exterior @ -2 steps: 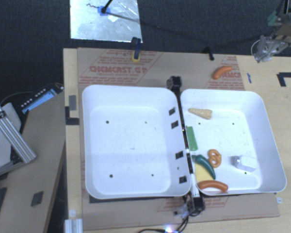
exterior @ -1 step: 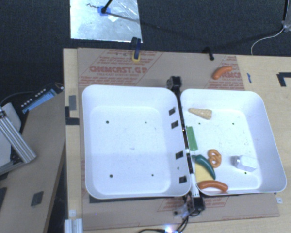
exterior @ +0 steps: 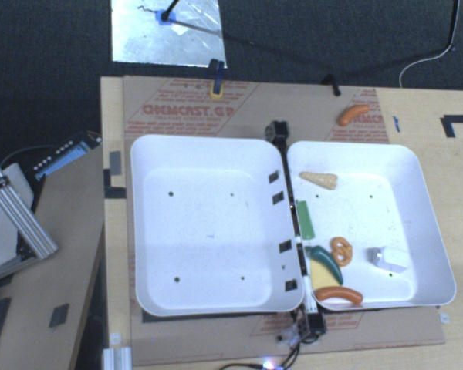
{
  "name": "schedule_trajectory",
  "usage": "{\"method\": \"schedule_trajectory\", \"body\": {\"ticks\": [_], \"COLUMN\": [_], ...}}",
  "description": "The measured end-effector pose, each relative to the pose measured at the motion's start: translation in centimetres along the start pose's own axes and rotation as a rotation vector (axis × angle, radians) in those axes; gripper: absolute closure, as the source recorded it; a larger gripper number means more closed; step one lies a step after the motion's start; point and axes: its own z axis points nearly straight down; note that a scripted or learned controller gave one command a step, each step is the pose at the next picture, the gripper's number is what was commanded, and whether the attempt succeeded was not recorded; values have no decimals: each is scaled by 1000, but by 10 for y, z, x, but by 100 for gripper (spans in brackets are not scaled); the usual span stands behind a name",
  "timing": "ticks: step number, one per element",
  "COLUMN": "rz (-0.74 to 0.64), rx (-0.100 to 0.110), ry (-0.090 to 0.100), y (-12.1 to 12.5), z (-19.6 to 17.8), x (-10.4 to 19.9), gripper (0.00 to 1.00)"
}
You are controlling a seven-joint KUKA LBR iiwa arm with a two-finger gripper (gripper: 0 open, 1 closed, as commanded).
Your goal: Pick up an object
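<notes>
I have both white bins in sight on the table (exterior: 114, 230), sitting side by side on a brown printed board (exterior: 193, 108). The left bin (exterior: 150, 160) takes the middle of the frame and the right bin (exterior: 417, 176) the right-hand part; their inner rims touch along a seam that carries a row of small black clips (exterior: 278, 198).

Everything I could go for lies in the right bin. A pale beige cone (exterior: 319, 179) lies on its side in the bin's upper left. Below it, a flat green block (exterior: 305, 220) lies along the seam wall. Lower down, a small brown pretzel (exterior: 340, 248) sits just beside a dark green curved piece (exterior: 327, 256), which lies over the top of a yellow piece (exterior: 322, 273). An orange-red sausage (exterior: 339, 296) lies against the bin's lower rim, right under the yellow piece. A small white and grey object (exterior: 387, 259) lies apart from these, toward the lower right; I can't make out what it is.

A second orange sausage (exterior: 353, 115) lies outside the bins, on the board above the right bin. A yellow and blue clamp (exterior: 216, 80) grips the board's top edge, and a shiny silver sheet (exterior: 167, 18) lies on the dark floor at upper left.

I cannot tell whether the tool is released or clenched.
</notes>
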Motion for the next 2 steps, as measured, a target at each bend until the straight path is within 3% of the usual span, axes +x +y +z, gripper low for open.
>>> {"method": "schedule_trajectory", "body": {"ticks": [1, 2], "rz": [-7, -8], "rx": [-3, 9], "ry": [1, 5], "y": [-11, -1], "z": [-53, 119], "x": [18, 58], "gripper": [100, 100]}}
